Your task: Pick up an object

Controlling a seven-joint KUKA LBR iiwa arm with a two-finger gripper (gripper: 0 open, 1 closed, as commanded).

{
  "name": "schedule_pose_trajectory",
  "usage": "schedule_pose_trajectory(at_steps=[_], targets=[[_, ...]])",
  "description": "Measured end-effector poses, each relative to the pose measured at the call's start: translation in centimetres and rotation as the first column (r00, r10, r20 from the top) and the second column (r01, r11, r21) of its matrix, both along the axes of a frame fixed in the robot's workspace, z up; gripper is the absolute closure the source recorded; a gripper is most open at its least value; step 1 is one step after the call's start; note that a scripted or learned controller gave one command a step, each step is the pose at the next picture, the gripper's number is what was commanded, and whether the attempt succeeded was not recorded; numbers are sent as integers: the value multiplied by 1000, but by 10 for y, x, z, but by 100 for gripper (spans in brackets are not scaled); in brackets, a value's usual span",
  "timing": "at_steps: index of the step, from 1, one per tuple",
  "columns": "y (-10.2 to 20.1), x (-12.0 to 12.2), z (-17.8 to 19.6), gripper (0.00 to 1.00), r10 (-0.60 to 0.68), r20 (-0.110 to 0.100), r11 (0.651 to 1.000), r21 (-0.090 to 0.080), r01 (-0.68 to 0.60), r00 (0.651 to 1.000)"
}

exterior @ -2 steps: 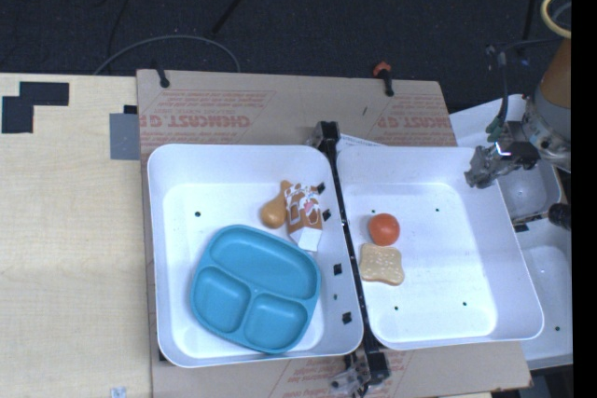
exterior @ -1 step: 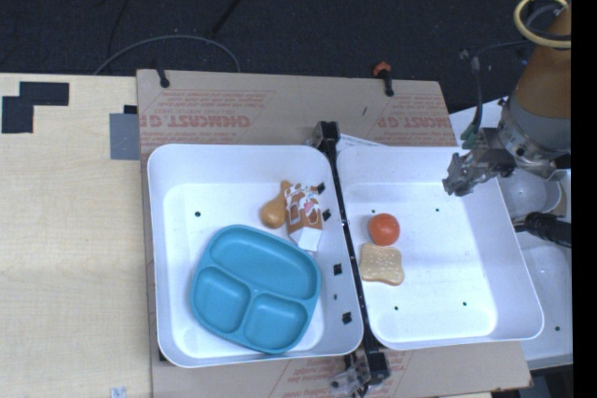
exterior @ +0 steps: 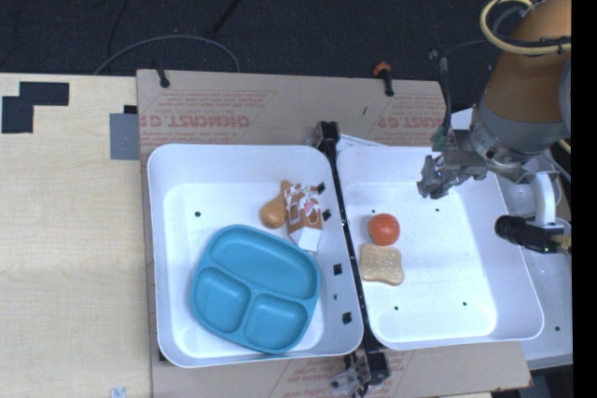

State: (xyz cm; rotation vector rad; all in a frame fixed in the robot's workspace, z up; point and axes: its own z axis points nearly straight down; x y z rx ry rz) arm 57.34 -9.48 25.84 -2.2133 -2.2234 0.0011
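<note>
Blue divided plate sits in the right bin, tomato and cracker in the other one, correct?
Not quite. The camera view shows the blue divided plate in the left bin, not the right. The tomato and cracker lie in the other one, the right bin.

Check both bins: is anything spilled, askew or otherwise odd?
Nothing spilled or damaged. The blue divided plate sits askew in the left bin, tilted against its front wall. The tomato and cracker lie flat in the right bin.
</note>
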Motion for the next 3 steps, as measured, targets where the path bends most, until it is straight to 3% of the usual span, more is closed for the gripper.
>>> schedule_pose_trajectory(at_steps=[2, 3], targets=[[102, -17, 4, 100, 0, -1, 1000, -1, 0, 1000], [152, -21, -11, 100, -1, -2, 1000, -2, 1, 1000]])
